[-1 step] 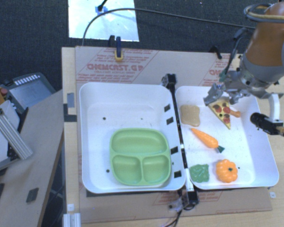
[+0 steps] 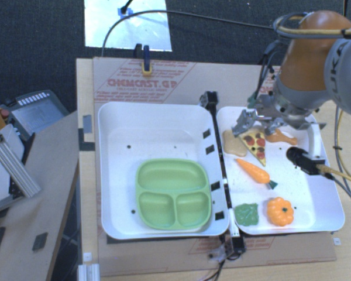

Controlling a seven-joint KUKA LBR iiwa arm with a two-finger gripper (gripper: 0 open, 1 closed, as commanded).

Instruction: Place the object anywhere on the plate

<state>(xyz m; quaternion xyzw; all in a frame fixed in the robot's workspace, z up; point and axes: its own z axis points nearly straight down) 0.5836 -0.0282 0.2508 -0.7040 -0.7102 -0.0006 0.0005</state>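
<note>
A green divided plate (image 2: 173,192) lies in the front half of the left bin (image 2: 117,157). The right bin (image 2: 327,206) holds a pizza slice (image 2: 256,146), a tan flat piece (image 2: 233,144), an orange carrot (image 2: 254,171), a small orange pumpkin (image 2: 279,211), a green leafy piece (image 2: 246,214) and a tan-orange piece (image 2: 281,137). My gripper (image 2: 248,123) hangs over the back of the right bin, just above the pizza slice and the tan flat piece. I see nothing lifted with it.
A black divider strip (image 2: 216,157) runs between the two bins. A clamp (image 2: 146,60) sits at the back edge of the cardboard. Grey equipment (image 2: 35,113) stands on a side table at the left.
</note>
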